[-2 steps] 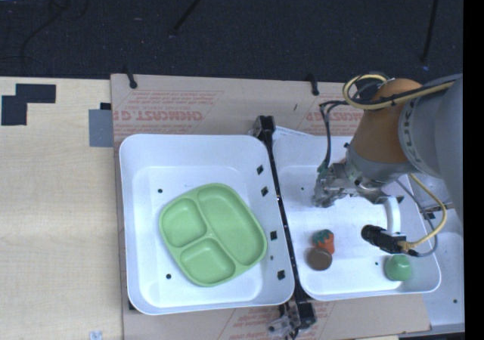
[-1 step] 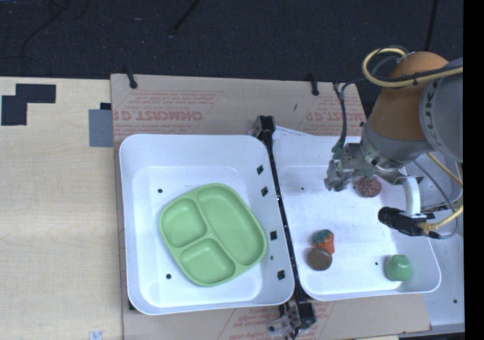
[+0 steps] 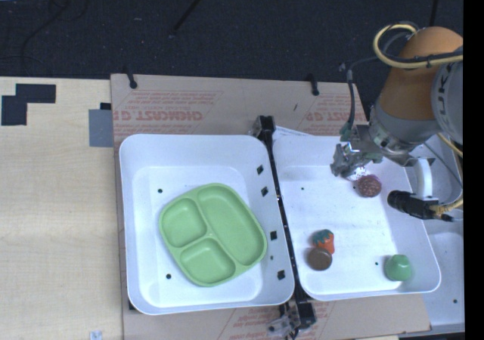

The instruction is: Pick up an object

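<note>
The pincer [image 3: 349,162] hangs low over the back part of the right bin [image 3: 423,285]. It looks like a small shiny lump from up here, and I cannot tell how it is set. Nothing shows inside it, so I think the picking up is not done yet. The arm [image 3: 412,97] seems to be at the reaching step, close to a thing but not holding it.

Just beside the pincer, a little in front and toward the arm's side, lies a small dark red ball [image 3: 369,186]. It looks bumpy, and it is the nearest thing to grab. To get it, the pincer would need to slide over a bit so the ball sits right under it, then go down and squeeze. A round ball may roll away if it is only nudged.

Farther in front of the pincer sit a small orange toy with a green top [image 3: 324,239] and a brown round thing [image 3: 319,259], touching each other. Well off toward the front corner is a green lump [image 3: 398,267].

Across the black bar between the bins, far to the other side of the pincer, is the left bin [image 3: 144,165] with a green plate [image 3: 212,234] that has three parts.

Both bins are white and smooth. They rest on brown cardboard [image 3: 197,108] on a pale wooden tabletop [image 3: 53,217]. Behind is dark floor with cables.
</note>
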Controlling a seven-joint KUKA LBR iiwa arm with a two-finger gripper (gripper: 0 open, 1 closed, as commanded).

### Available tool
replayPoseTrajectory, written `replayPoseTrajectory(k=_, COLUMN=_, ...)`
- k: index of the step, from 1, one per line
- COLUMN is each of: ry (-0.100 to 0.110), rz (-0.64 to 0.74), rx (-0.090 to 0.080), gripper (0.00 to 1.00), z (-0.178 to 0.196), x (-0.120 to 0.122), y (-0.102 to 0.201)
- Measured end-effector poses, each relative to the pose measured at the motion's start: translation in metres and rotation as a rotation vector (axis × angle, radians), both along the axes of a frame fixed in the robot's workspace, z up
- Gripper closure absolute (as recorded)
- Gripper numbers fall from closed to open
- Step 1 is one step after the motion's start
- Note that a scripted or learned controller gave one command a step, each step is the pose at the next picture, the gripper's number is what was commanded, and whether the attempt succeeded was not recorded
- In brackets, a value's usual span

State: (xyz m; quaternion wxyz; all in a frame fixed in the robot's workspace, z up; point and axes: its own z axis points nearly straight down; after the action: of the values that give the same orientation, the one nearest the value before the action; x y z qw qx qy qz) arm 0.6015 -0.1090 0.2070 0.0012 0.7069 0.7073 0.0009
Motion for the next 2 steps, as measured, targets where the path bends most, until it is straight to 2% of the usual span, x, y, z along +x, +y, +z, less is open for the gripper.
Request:
replayPoseTrajectory(k=1, ry=0.003, rz=0.0, rx=0.0, gripper=1.0, z=0.028, x=0.0, y=-0.001)
replayPoseTrajectory(k=2, ry=0.004, rz=0.002, rx=0.001, gripper=1.0, z=0.036, x=0.006, y=0.052)
